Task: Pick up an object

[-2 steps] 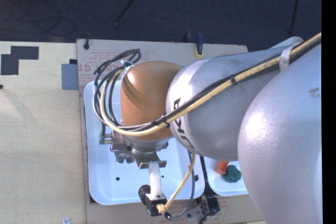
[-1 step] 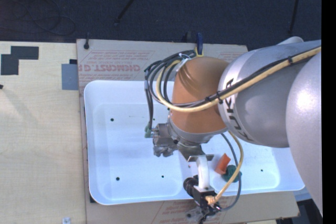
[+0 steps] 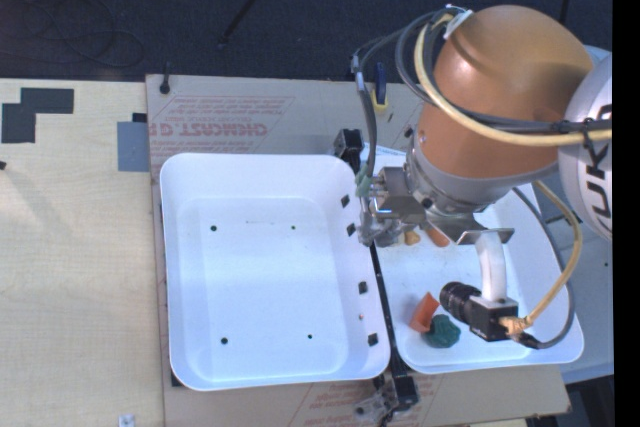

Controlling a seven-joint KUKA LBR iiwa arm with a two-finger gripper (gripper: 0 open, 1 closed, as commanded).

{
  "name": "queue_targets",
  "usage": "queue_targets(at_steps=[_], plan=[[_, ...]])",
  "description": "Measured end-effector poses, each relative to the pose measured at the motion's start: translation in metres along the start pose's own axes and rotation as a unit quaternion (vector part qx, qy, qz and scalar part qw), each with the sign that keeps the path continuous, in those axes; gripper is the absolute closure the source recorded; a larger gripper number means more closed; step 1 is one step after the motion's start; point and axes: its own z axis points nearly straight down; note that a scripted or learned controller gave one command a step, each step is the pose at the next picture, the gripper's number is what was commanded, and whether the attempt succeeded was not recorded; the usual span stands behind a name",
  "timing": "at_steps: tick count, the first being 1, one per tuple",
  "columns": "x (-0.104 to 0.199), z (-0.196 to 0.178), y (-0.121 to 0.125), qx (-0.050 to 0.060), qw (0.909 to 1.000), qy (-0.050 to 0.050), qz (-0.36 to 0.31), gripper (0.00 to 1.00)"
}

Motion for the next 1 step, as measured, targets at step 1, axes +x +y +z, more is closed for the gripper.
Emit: queue_targets(at_steps=[1], plan=[[0.0299, -0.0934, 0.0066, 0.002, 1.0000, 0.001, -0.004, 1.00]])
